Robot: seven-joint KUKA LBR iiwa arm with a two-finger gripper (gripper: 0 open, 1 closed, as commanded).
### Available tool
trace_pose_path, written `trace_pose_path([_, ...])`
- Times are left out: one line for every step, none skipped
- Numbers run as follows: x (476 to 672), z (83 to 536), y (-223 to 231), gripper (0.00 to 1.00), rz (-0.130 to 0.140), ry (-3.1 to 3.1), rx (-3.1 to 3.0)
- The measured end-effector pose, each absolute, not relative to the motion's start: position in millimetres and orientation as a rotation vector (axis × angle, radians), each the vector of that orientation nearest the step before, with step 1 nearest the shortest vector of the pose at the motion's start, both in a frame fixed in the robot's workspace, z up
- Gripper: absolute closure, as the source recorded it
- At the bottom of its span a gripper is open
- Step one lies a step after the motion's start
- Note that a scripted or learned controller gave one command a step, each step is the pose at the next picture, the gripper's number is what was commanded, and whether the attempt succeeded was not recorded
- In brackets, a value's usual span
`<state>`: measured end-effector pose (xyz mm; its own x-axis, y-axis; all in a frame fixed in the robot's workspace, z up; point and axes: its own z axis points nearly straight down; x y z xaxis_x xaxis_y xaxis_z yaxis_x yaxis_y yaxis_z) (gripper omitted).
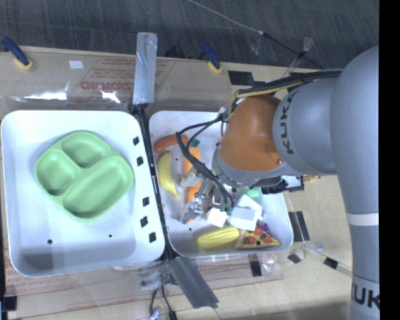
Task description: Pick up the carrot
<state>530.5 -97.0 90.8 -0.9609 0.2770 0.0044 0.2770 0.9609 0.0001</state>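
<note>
- We judge the arm is at the reaching step: its gripper (195, 209) hangs low in the right bin (280, 222), just beside the carrot (195, 191).
- Next comes settling over the carrot, which lies between banana (165, 173) and corn (218, 238).
- We cannot tell how the pincer stands, or whether it grasps anything.

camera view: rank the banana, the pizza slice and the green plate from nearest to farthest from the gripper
1. The banana, in the right bin just left of the gripper, is nearest.
2. The pizza slice, at the right bin's lower right corner, comes next.
3. The green plate, in the left bin, is farthest.
</note>
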Motion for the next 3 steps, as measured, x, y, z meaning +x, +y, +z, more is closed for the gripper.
trace_pose_path([531.9, 101, -96, 1.00, -0.001, -3.110, -0.428])
trace_pose_path([493.0, 193, -30, 1.00, -0.003, -2.969, -1.034])
trace_pose_path([478.2, 228, 13, 1.00, -0.001, -2.874, -1.272])
